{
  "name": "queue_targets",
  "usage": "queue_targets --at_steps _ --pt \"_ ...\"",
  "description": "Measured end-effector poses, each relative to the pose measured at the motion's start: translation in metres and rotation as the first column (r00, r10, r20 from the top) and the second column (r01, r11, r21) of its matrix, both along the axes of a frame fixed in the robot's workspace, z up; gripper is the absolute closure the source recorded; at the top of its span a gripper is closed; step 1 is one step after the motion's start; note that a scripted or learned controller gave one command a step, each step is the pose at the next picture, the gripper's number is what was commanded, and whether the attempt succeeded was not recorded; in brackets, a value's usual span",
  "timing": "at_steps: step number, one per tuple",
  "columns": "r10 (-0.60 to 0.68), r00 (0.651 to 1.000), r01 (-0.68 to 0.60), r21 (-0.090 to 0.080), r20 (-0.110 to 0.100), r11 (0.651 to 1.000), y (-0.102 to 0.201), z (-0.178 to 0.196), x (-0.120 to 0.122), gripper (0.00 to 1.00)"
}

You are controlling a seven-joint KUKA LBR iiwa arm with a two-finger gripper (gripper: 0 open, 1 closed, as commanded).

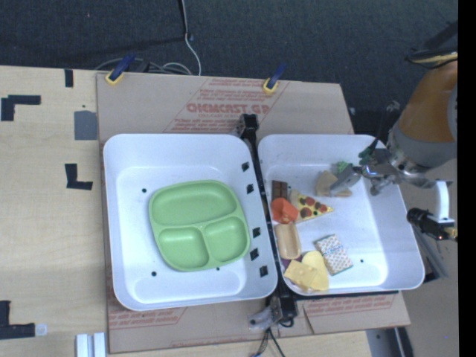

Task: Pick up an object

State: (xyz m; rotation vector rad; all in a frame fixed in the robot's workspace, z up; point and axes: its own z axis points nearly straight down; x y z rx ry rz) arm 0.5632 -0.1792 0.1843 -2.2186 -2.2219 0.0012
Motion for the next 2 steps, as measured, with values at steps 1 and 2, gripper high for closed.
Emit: queue_targets --at_steps 1,2 --pt "0.002 1.000 -0.002 -0.004 0.005 1.000 -0.001 -0.104 0.051 0.00" --pt "0.002 1.000 -0.002 -0.001 0.005 1.000 0.000 -0.088 0.050 1.00"
